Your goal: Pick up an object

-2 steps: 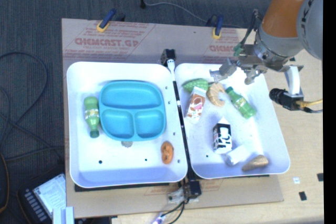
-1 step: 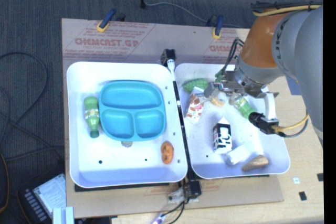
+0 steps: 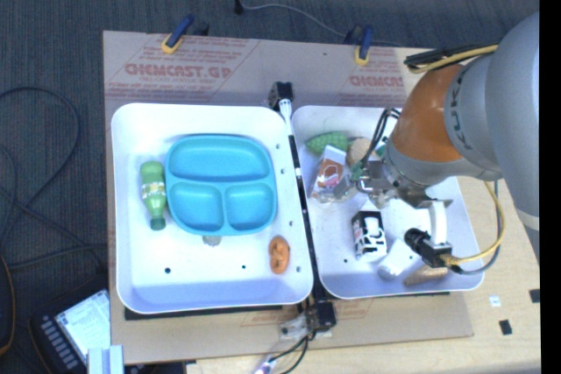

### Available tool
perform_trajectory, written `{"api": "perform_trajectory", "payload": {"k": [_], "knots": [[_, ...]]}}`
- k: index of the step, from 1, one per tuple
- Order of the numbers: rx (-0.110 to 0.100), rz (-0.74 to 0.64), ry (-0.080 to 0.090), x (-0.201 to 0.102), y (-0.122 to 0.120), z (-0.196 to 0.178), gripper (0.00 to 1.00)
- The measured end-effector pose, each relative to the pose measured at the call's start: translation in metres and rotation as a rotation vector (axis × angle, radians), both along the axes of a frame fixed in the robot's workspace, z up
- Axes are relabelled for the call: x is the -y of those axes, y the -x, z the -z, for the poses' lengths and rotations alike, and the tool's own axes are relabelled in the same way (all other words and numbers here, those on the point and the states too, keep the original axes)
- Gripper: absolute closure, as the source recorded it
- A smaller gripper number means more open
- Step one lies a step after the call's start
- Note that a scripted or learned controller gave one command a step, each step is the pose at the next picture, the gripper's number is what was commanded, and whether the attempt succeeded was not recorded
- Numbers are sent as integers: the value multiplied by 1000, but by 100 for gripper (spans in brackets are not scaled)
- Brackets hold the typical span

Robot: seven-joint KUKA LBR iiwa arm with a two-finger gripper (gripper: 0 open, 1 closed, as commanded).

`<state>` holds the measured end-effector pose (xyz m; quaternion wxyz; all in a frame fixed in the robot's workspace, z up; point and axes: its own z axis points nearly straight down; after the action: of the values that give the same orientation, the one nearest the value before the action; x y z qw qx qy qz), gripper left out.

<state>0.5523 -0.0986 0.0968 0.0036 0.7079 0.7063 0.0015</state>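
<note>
gripper (image 3: 361,188) amid rt bin (image 3: 465,223) clutter, green item (image 3: 326,140) & packet (image 3: 330,174) beside.

In the left white bin (image 3: 131,276), the blue plastic divided tray (image 3: 219,184) takes the middle, with a green bottle (image 3: 153,193) just beside its left edge and a small orange toy (image 3: 279,254) near the right wall; the front strip lies open. The grey arm (image 3: 465,127) overhangs the crowded right white bin (image 3: 337,280).

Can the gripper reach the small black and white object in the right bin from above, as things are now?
Probably yes: the black and white object lies uncovered just below the gripper.
</note>
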Motion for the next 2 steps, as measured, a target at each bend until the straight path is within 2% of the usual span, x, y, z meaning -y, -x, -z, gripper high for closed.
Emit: {"api": "perform_trajectory", "payload": {"k": [1,2], "knots": [[-4,-2,-7,-2,0,-10,100],[-3,-1,-4,-1,0,-10,0]]}}
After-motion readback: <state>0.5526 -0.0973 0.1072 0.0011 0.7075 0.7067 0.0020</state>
